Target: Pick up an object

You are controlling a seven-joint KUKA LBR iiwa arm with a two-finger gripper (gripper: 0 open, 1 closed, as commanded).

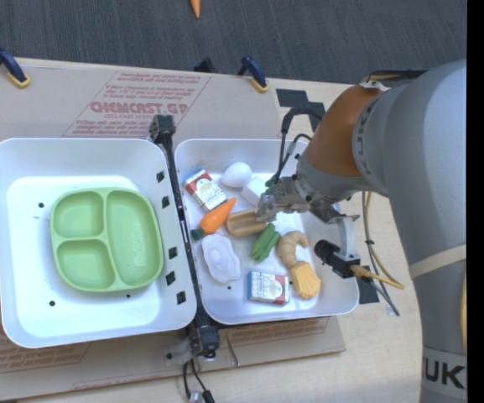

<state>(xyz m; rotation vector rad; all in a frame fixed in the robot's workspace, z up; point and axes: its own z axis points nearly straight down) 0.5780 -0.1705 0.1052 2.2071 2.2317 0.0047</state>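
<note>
The right bin holds several toy foods: a white egg, a small red carton, an orange carrot, a tan bread piece, a green pepper, a clear white piece, a beige croissant, a yellow corn and a red-and-white box. My gripper hangs low over the middle of this bin, just right of the bread piece and above the green pepper. Nothing is visibly between its fingers.
The left bin carries a green three-section plate. A black hinge strip runs between the bins. Blue-and-yellow clamps hold the cardboard base at its far edge. An orange carrot-like item lies on the dark floor beyond.
</note>
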